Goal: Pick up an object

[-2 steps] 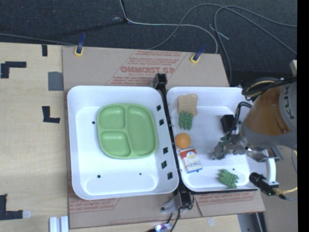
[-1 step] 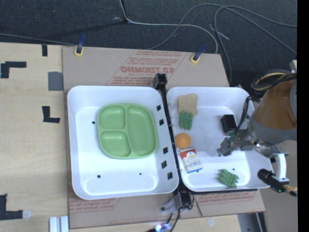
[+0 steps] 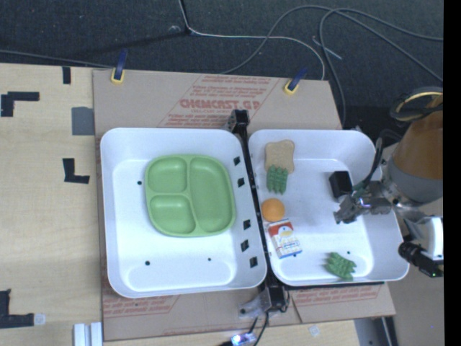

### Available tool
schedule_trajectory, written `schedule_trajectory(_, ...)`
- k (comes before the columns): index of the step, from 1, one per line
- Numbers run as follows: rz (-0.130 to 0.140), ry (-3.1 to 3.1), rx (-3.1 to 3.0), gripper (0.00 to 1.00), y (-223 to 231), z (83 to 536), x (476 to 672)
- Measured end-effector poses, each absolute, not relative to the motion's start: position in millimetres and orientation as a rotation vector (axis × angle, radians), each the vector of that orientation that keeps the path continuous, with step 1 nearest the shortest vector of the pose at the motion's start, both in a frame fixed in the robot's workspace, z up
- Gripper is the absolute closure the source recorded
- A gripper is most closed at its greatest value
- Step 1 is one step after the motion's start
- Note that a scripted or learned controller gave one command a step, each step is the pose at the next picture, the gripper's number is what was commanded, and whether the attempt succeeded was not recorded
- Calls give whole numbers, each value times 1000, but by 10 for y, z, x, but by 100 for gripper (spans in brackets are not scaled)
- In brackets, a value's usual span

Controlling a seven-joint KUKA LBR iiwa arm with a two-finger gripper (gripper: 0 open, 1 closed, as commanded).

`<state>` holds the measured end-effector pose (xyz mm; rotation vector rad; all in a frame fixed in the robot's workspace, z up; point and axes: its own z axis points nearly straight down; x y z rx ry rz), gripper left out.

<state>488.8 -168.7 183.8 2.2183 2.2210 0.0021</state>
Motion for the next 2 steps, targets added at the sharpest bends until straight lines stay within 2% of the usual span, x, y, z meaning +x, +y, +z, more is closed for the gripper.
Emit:
schedule_trajectory(1,1,2221,2219,100,-1695,2258,4868)
schedule_trajectory(2,2,2231,2214,100,-1074,2311,4950)
